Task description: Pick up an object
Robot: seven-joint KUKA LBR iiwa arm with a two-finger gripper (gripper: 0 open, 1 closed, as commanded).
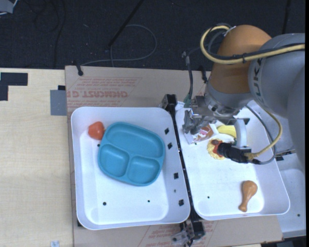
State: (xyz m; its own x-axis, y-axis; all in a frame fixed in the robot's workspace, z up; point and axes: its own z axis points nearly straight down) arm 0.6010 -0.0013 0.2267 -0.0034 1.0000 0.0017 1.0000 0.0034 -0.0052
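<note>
Two shallow white bins side by side on the desk [31, 153], over a sheet of brown cardboard [118, 89] with printed red letters. In the left bin [87, 205]: a blue divided plate [131, 153] with three compartments, lying flat near the middle, and a small orange-red round fruit, maybe a tomato [96, 130], just beside the plate's upper left edge, near the bin's corner. In the right bin [221, 194]: a toy chicken drumstick [247, 194], brown, lying alone toward the lower right corner, well apart from everything else; a yellow banana-like piece [227, 130] near the top, partly hidden by the arm; a yellow and red small object [215, 148] below it, touching a black part of the wrist assembly, not possible to identify. Pincer [194, 131] low in the upper left corner of the right bin, close to the dividing wall, over a small reddish-white item [203, 133] too blurred to name. Cannot tell how the pincer stands, nor whether anything is held. Grey arm with orange band [242, 50] coming in from the right, yellow cable looping around it.
</note>
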